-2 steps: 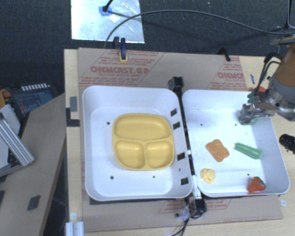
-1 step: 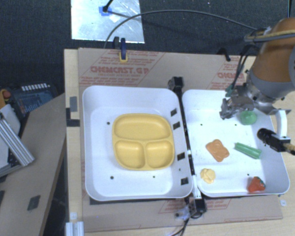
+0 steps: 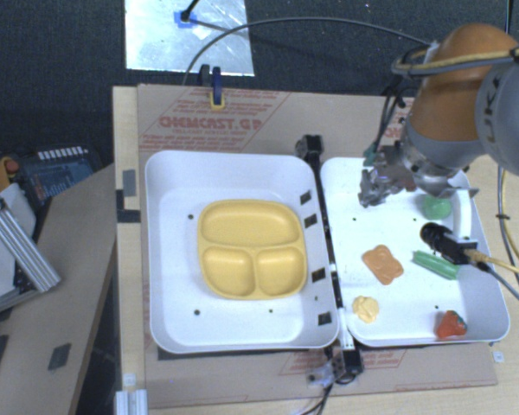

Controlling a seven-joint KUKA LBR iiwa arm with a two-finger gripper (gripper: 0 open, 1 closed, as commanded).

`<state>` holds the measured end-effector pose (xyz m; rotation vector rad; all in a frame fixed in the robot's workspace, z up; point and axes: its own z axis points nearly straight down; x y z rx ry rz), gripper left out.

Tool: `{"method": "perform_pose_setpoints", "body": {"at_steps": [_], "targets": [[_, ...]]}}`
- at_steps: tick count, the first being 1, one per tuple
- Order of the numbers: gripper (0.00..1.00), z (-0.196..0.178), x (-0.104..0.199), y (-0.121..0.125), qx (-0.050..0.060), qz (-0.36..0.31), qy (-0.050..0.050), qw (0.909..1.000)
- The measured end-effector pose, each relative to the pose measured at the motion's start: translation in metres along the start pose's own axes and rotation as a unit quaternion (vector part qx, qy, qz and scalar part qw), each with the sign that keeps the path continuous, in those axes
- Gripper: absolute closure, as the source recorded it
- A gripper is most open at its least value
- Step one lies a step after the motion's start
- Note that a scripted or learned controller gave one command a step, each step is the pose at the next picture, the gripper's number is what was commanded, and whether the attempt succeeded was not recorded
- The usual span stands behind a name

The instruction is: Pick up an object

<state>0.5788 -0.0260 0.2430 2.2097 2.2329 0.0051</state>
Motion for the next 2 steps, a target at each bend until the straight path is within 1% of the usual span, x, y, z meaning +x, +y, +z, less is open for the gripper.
{"method": "perform_pose_setpoints", "body": {"at_steps": [1,2], "targets": [[1.0,0.014,0.056,0.001,0.001,0.0,0.0,1.0],[1.0,0.011,0.115,0.001,0.0,0.0,0.0,1.0]]}}
